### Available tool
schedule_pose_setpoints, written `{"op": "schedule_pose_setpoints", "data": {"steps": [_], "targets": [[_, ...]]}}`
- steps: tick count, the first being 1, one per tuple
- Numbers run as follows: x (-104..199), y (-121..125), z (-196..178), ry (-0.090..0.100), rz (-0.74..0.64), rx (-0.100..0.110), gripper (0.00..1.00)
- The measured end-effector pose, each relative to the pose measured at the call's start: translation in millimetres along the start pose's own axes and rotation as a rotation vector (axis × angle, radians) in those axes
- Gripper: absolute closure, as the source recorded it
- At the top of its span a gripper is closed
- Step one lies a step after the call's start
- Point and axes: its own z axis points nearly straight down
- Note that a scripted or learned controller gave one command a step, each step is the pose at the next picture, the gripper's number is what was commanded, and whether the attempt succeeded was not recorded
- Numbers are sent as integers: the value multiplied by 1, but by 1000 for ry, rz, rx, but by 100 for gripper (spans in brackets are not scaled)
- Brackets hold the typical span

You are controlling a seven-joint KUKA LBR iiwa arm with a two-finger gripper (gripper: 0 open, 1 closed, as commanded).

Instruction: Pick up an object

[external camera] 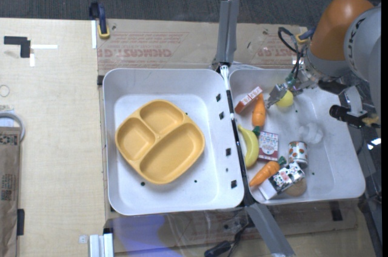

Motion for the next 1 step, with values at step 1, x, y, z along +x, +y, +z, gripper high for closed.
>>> {"op": "schedule_pose_setpoints", "data": {"steps": [1], "targets": [[0,1,-10,-2,-1,-1,100]]}}
